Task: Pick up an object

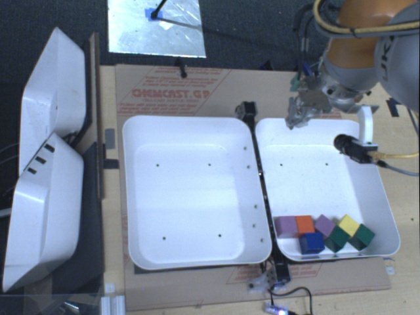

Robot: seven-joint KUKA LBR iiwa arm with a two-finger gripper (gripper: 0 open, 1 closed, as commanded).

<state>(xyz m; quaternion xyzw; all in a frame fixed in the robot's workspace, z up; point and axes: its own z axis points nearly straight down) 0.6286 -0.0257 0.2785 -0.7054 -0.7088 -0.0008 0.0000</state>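
Seven small blocks (323, 233) huddle in the right bin's (315, 176) near corner, well below and apart from the tool (300, 118), which hangs over the bin's far rim. They look light, rigid and smooth-sided; the yellow block (348, 226) offers freer faces. Whether the tool is apart or together, I cannot tell; packed neighbours hide several sides.

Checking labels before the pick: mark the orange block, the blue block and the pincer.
orange block (304, 224): camera view, on its top face.
blue block (312, 242): camera view, on its top face.
pincer (296, 120): camera view, at its tip above the right bin's far edge.
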